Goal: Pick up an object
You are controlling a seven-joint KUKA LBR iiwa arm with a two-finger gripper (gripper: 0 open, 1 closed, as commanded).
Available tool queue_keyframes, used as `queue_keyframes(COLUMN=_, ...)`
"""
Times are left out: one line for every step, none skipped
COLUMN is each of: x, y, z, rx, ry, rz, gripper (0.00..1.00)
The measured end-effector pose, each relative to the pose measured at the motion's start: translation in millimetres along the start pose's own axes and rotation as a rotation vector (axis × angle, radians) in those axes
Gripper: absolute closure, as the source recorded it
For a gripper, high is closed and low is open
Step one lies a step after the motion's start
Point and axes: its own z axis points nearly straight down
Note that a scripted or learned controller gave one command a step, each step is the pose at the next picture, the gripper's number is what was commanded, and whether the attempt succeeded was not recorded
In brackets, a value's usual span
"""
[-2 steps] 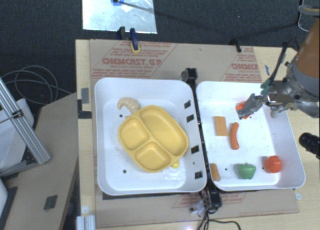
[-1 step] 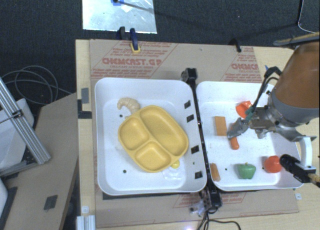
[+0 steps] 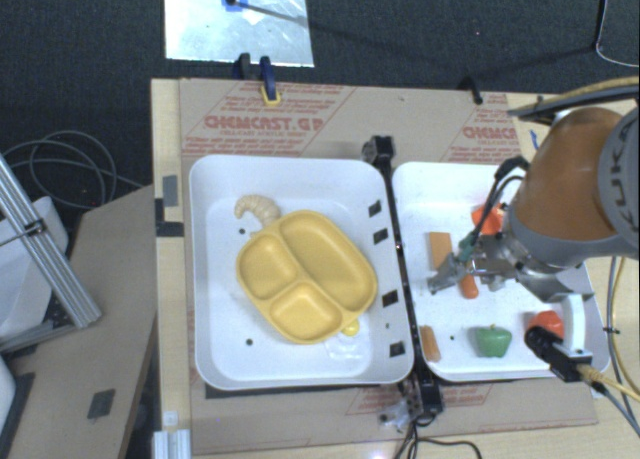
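My gripper [image 3: 467, 277] is low over the middle of the right bin [image 3: 420, 197], open, with its two dark fingers spread apart. A small orange-red piece [image 3: 468, 289] lies on the bin floor between the fingertips and is not lifted. An orange-brown block [image 3: 438, 247] lies just left of the gripper. A green pepper [image 3: 491, 340] sits nearer the front wall, with a small brown sausage [image 3: 429, 343] at the front left corner. A red-orange item [image 3: 546, 324] lies at the front right, and another orange piece [image 3: 484, 218] is half hidden behind the arm.
The left bin [image 3: 215, 187] holds a yellow divided plate [image 3: 305, 274], a cream curved piece [image 3: 258, 208] at its back left and a small yellow bit [image 3: 350, 328] under the plate's front edge. The arm's orange band [image 3: 570, 177] overhangs the right bin's right side.
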Motion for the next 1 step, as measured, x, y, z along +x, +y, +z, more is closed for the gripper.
queue_keyframes(x=-62.2, y=0.4, z=121.3, rx=-0.003, ry=-0.003, rz=0.006, gripper=0.00)
